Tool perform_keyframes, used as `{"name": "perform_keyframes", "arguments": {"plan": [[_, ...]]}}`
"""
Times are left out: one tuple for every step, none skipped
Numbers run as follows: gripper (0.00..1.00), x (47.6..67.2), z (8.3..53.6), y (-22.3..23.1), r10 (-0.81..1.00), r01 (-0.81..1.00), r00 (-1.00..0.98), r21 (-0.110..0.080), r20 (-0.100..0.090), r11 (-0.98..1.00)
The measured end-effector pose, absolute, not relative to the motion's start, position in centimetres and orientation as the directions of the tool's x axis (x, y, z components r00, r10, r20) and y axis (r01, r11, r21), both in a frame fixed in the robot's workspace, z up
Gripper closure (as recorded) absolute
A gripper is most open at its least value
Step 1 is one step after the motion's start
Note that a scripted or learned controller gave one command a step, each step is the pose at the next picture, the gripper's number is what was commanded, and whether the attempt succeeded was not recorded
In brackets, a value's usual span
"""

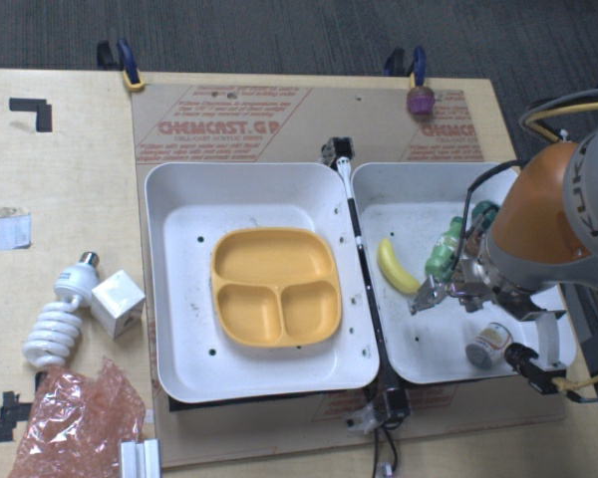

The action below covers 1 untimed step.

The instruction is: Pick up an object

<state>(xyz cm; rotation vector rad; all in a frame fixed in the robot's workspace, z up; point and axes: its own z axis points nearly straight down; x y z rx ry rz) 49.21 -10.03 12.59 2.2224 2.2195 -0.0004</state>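
A small can (489,345) lies on its side at the near edge of the right bin (409,357), just below the robot arm (543,222), whose gripper (428,296) hangs low over the bin floor beside a banana (398,267). Whether the gripper is wide or narrow cannot be told from this angle, and nothing is seen held by it. The banana rests just left of the tip, near the bin's left wall, and a green bottle (444,249) lies just behind it, partly hidden by the wrist. The likely trouble is crowding: with banana, bottle and can all close around the tool, a descent slightly off could nudge the curved fruit aside or roll the can instead of trapping anything. The banana's smooth, tapering shape may also slip out of a pinch taken near its end. In the left bin (169,267), a yellow divided plate (276,286) sits well apart from the action. Outside the bins, a spiral light bulb (59,320), a small white box (118,302) and a crumpled pink wrapper (75,421) lie on the bench. At the far edge, a purple knob (421,99) rests on the board.
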Motion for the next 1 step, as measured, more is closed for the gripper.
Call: {"name": "perform_keyframes", "arguments": {"plan": [[0.00, 47.78, 9.24, -9.41, 1.000, 1.000, 0.001, 0.000, 0.000, -0.001]]}}
